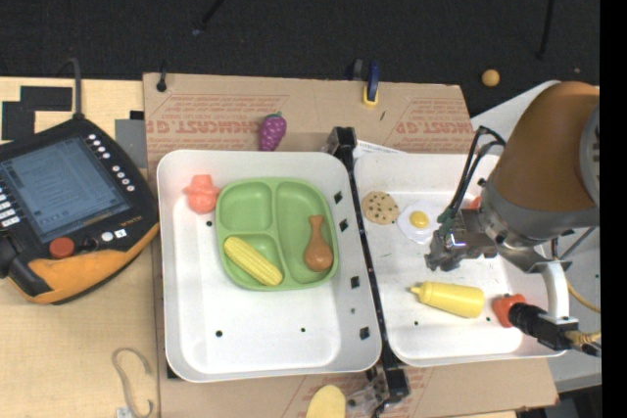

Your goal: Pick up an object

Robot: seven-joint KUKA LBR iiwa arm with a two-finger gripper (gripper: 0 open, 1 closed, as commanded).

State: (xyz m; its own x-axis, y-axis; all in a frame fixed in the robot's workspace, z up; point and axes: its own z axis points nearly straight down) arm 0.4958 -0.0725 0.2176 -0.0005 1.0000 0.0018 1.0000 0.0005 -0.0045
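The gripper [446, 250] is hanging low over the right bin [392, 333], and I cannot tell if it is grasping anything, because the dark metal parts are bunching together there. Just below it, a yellow mustard bottle [449, 299] is lying on its side on the bin floor, apart from the gripper. A fried egg toy [416, 222] is sitting just to the left of the gripper, and a cookie [379, 207] is lying beside the egg. In the left bin [255, 348], a green plate [275, 232] is holding a corn cob [253, 260] and a chicken leg [316, 244]. A pink toy [200, 194] is resting next to the plate. A purple bunch of grapes [271, 131] is lying on the cardboard [216, 113] behind the bins. The cardboard is showing red upside-down letters, too faint to read for sure.
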